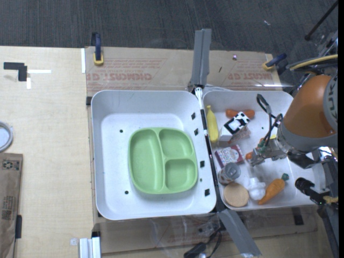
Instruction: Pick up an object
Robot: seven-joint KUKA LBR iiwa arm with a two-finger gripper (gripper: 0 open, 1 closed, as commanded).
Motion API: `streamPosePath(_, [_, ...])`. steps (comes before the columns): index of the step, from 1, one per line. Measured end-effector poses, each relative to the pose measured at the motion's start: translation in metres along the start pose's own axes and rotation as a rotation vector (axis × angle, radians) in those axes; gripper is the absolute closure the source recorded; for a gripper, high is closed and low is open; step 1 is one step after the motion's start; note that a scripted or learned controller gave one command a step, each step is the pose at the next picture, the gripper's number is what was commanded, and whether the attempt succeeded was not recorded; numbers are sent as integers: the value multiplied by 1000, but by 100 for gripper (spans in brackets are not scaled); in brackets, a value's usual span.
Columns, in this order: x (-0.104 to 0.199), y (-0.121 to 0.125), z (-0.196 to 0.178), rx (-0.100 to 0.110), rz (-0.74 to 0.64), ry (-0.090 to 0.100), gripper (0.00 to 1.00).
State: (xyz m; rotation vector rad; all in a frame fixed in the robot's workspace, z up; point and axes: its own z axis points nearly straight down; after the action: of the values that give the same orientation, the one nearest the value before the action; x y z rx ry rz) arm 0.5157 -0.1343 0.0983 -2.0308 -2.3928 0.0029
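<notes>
I read red upside-down print on the cardboard sheet at twelve o'clock behind the bins; it seemed to say "CHEMCAST GP". At nine o'clock, a brown paper bag bore a recycling sign.

A green divided plate sits in the left bin. The gripper hangs low among the right bin's clutter, near a carrot.
</notes>
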Motion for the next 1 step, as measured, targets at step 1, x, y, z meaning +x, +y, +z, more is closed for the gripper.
streamPosePath(1, [51, 81, -92, -1, -10, -2, 100])
